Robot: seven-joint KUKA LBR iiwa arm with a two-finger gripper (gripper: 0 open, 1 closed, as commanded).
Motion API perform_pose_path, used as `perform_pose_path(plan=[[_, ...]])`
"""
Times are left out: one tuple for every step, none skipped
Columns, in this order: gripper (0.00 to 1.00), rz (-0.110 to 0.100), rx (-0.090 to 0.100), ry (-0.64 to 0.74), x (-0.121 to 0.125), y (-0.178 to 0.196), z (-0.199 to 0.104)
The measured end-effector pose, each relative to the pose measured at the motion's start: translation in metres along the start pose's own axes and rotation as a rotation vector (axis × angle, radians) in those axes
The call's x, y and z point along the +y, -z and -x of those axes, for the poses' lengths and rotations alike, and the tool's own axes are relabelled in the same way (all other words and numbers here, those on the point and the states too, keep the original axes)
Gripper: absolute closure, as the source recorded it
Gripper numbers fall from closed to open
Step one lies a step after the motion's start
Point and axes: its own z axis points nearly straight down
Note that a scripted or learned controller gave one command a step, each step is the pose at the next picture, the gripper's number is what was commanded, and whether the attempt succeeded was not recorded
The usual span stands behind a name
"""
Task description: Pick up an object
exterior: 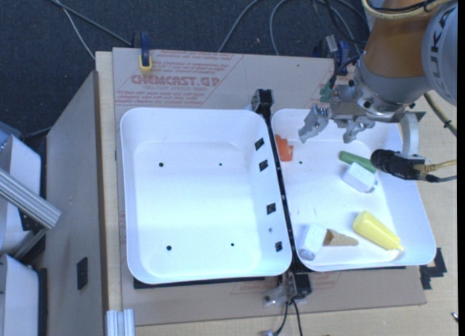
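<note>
My gripper (334,126) hangs open over the far part of the right bin (418,211), with nothing between its fingers. An orange block (284,151) lies left of it by the divider. A green stick (356,158) rests against a white block (360,177) to the gripper's right and nearer the camera. A yellow cone-shaped piece (376,230), a tan wedge (339,238) and a small white cylinder (312,239) lie along the bin's near side.
The left bin (145,182) shows only dark dots on its floor. Black clips (262,100) hold the divider between the bins. A black cable plug (396,163) sticks out over the right bin. Cables trail behind the bench.
</note>
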Motion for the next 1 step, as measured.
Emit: perform_pose_path(plan=[[0.0,-0.016,0.001,-0.002,-0.0514,-0.0866,-0.0223]])
